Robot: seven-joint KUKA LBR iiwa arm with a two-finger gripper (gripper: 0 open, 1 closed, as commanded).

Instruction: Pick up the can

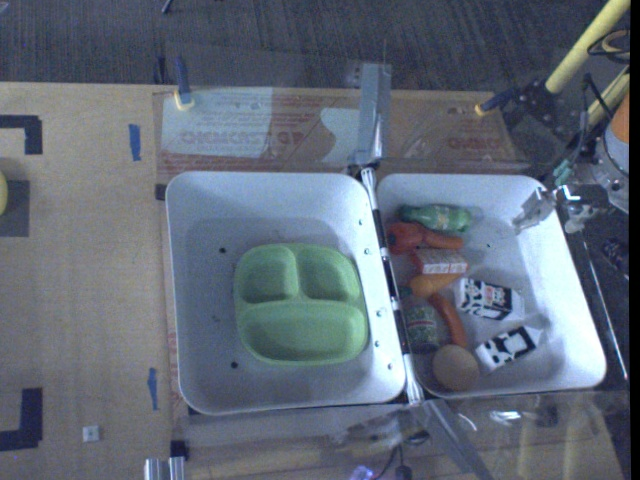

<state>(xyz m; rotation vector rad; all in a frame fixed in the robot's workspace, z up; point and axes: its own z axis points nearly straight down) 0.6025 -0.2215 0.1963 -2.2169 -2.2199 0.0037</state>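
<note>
The can point(421, 325) is a small dark tin with a green and red label. It sits in the right bin point(578, 318) against its left wall, low in the view. An orange carrot-like piece point(447, 306) leans against its right side, and a tan egg-shaped item point(455, 367) lies just below it. My gripper point(538, 208) hangs over the bin's upper right corner, well away from the can and with nothing seen in it.
The right bin also holds a green vegetable point(435, 215), another orange piece point(422, 236), a small box point(441, 262) and two black-and-white cartons point(487, 298) point(508, 348). In the left bin point(200, 218) lies a green divided plate point(298, 303).
</note>
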